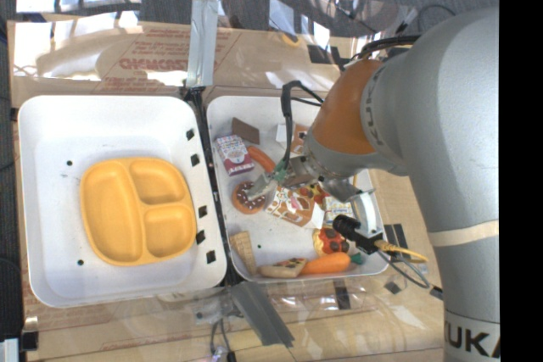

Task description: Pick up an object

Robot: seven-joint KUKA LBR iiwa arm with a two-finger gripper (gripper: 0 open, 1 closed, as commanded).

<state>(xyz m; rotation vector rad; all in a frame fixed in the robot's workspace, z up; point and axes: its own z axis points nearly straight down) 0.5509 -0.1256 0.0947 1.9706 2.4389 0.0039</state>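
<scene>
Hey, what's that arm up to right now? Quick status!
Pincer down in the right bin, over the toy food pile. Nearest: donut and decorated cookie. Nothing seen gripped. Yellow tray sits in the left bin.

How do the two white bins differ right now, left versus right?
The left bin holds one thing, a yellow divided tray, while the right bin holds a jumble of small toy foods, among them a carrot and a donut. The arm hangs over the right bin with the gripper low among the toys; nothing reaches over the left bin. Both bins are shallow, white and side by side.
</scene>
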